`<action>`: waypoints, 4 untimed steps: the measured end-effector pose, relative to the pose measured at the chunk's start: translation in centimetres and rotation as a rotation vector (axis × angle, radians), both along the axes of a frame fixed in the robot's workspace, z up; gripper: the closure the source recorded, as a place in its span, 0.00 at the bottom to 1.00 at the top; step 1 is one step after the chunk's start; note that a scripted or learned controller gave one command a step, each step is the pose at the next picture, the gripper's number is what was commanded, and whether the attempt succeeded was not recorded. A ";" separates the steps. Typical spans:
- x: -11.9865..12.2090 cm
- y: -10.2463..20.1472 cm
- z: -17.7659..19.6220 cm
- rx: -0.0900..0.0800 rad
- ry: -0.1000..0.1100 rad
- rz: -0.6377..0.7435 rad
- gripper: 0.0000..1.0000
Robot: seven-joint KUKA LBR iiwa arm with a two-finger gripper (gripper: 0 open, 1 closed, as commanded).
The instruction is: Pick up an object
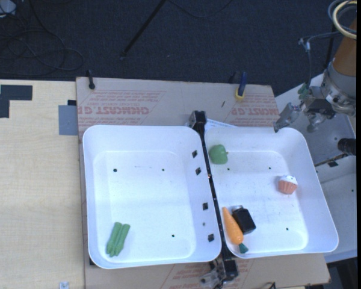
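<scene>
The right bin [316,179] holds a green pepper-like toy [218,154] near its back left corner. A small orange and white cupcake [287,185] sits towards its right side. At the front left lie an orange carrot [232,224] and a black block [243,219], touching each other. In the left bin [90,179], a green bean pod [117,238] rests at the front left. My gripper [296,122] hangs above the back right corner of the right bin, well apart from every object. Its fingers stand open with nothing between them.
The two bins stand on a cardboard sheet [144,101] held down by clamps [240,89] at the back edge. A black divider strip [206,179] runs between the bins. Light wooden bench top [30,191] lies to the left.
</scene>
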State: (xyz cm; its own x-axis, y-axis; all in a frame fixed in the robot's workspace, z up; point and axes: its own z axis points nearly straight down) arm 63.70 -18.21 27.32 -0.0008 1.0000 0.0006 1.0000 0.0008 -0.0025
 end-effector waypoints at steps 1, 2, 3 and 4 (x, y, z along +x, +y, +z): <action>0.0 0.0 1.0 0.000 0.000 0.002 1.00; 0.7 5.7 -1.4 0.002 0.002 0.004 1.00; -0.6 13.0 9.9 0.001 -0.013 0.008 1.00; -0.3 19.9 9.3 0.001 -0.001 0.006 1.00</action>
State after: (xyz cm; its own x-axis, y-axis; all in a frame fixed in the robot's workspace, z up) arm 63.40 1.68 36.64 -0.0069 1.0000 0.0020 1.0000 0.0069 -0.0016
